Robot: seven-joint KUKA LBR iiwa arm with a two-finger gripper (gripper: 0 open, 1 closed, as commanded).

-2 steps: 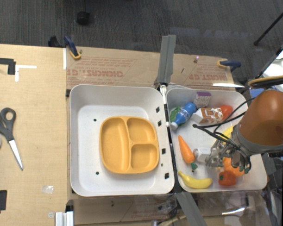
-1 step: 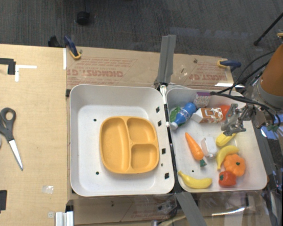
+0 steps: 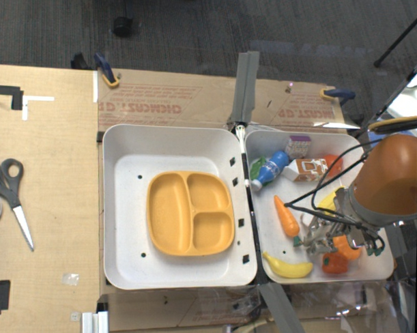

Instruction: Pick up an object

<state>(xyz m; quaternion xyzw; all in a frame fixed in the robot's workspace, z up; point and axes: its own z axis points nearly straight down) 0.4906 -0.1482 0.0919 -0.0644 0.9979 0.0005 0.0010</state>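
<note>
1. Gripper (image 3: pixel 317 239): lowered into the right bin (image 3: pixel 368 276), near its front edge, among the toys. The metal fingers are seen against clutter and cables; whether they are spread or closed cannot be told, and no object is seen between them.
2. Progress: judged from this view, nothing has been lifted. Every object lies on the bin floor, so grasp and lift both remain to be done.
3. Nearest candidates: an orange toy, possibly a pumpkin or pepper (image 3: pixel 338 259), lies just beside the gripper on its right; a toy carrot (image 3: pixel 286 216) lies just to its left, tip pointing toward the back of the bin; a toy banana (image 3: pixel 287 267) lies at the front wall, below the gripper.
4. Further objects, toward the back of the right bin: a blue bottle with a green end (image 3: pixel 269 168), a small carton with a brown and white label (image 3: pixel 309 169), a small purple-topped item (image 3: pixel 299 142), and a yellow piece (image 3: pixel 328 201) partly hidden by cables.
5. Arm pose: the arm (image 3: pixel 392 177) enters from the right, its orange band above the wrist overhanging the bin's right side; the wrist points steeply down, with black cables looping from it across the bin.
6. Left bin (image 3: pixel 118 214): holds a yellow divided plate (image 3: pixel 190 213) with three compartments, well apart from the gripper.
</note>
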